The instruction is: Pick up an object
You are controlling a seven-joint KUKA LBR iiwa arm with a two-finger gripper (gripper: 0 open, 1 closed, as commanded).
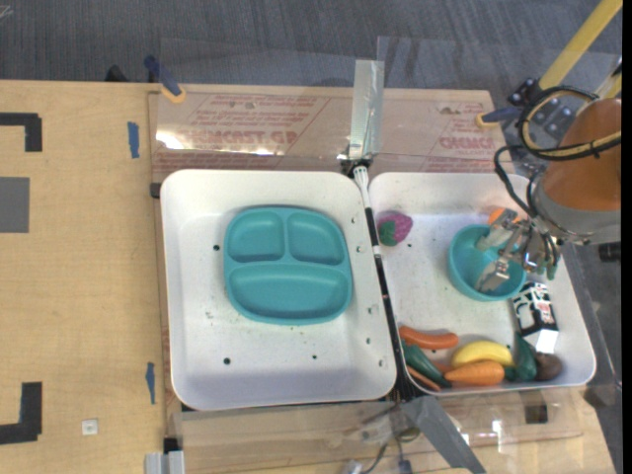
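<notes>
My arm [583,166] is orange above the wrist, and my end effector [506,255] is bare silvery metal over a teal bowl [472,265]. In the left white bin [188,265] lies a teal divided plate [288,263]; my right white bin [434,200] holds a pink-and-green toy [394,227], a black-and-white patterned box [536,309], a yellow banana [484,352] and orange carrots [475,372]. The table [79,265] is pale tan wood with black markings and blue tape.

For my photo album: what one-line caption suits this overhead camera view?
Robot pincer poised over a teal bowl beside toy food, divided teal plate next door.
</notes>
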